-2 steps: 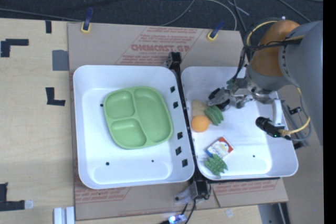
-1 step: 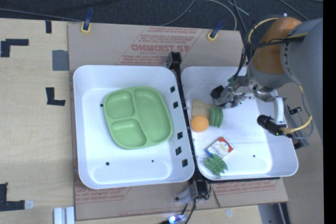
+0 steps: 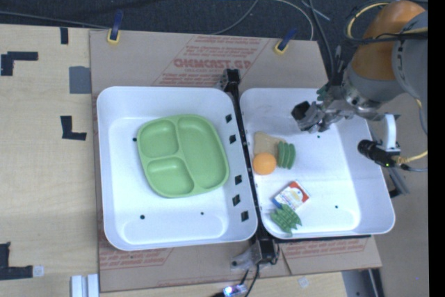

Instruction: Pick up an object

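Gripper (image 3: 311, 118): dark and compact, seen from above over the upper part of the right bin (image 3: 348, 170). Its tips merge into one dark mass against the white floor, so whether it is open or closed cannot be told; nothing is visible in it. The arm (image 3: 389, 52) is cut off by the picture's right side; an orange band shows above the wrist, with cables looping over it.

Objects, located from the right bin's left wall:
- Orange ball (image 3: 264, 163), just beside the wall, about mid-height.
- Tan block (image 3: 263, 143), touching the ball's upper side; its shape is hard to make out.
- Green ridged item (image 3: 286, 154), just right of the ball and block, tilted.
- Small packet (image 3: 291, 195), white with red and blue print, below the ball; print too small to read.
- Green leafy item (image 3: 285, 218), just below the packet, near the bin's front edge.
All lie apart from the gripper, lower and to its left.

Left bin (image 3: 111, 170): holds a green divided plate (image 3: 182, 155) with three compartments.

Cardboard sheet (image 3: 208, 59) under both bins: red printed lettering, inverted and not legible. Yellow clamps (image 3: 113, 35) hold its far edge.
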You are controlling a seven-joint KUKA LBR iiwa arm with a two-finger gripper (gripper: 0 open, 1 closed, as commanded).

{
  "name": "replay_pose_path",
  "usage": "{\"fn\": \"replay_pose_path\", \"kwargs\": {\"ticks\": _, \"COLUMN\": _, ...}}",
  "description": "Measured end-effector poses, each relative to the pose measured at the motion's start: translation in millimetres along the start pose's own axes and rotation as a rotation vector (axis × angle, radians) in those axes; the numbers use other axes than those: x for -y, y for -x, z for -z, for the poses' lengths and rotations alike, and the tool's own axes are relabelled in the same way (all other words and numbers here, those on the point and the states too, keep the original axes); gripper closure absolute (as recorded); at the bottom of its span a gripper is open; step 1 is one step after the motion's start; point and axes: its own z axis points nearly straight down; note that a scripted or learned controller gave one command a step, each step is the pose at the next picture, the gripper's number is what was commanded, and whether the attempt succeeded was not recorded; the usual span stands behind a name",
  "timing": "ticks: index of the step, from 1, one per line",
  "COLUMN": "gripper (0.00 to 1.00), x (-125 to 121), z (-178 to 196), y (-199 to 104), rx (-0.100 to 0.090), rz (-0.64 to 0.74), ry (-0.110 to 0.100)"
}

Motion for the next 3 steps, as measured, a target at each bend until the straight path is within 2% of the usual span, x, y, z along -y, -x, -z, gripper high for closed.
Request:
{"fn": "replay_pose_path", "kwargs": {"ticks": 2, "gripper": 1.0, "x": -6, "z": 88, "y": 5, "rx": 0.0, "rz": 0.0, "ry": 0.0}}
{"fn": "replay_pose_path", "kwargs": {"ticks": 3, "gripper": 1.0, "x": 2, "z": 82, "y": -37, "rx": -0.001, "rz": 0.003, "ry": -0.005}}
